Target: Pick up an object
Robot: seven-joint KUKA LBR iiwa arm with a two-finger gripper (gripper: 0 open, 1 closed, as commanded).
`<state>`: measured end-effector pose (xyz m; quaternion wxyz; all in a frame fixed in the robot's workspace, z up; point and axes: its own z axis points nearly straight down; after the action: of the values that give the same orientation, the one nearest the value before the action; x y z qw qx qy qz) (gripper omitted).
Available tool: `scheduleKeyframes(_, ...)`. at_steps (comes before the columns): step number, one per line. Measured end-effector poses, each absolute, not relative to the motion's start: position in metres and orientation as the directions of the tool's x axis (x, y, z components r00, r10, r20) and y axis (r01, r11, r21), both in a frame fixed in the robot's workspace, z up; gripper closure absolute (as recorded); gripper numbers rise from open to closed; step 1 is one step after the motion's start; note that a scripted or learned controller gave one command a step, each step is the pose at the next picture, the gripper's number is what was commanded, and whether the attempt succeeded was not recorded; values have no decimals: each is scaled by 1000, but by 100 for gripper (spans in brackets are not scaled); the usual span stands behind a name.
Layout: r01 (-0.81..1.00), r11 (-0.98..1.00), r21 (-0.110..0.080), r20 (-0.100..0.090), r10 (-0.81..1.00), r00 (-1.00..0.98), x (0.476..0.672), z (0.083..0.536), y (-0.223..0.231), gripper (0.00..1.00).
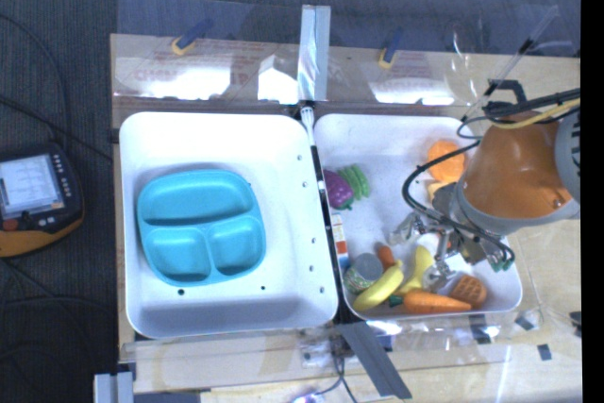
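The arm's jaws point(436, 261) hang low in the right bin point(382, 142), over the toy food heaped at its near edge: a yellow banana point(377, 288) and an orange carrot point(436, 303) just beside them. Whether they are parted or grip anything, I cannot tell. The left bin point(283, 137) carries a blue divided tray point(198, 226), likely the drop place.

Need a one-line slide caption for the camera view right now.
KUKA gripper lowered among toy food in the right bin, above the banana and carrot; blue tray in left bin.
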<state>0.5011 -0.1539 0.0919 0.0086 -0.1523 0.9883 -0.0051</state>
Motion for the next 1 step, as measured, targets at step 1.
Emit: scheduleKeyframes(1,-429,903,-6,-14,-430,-903,505,91,-183,0)
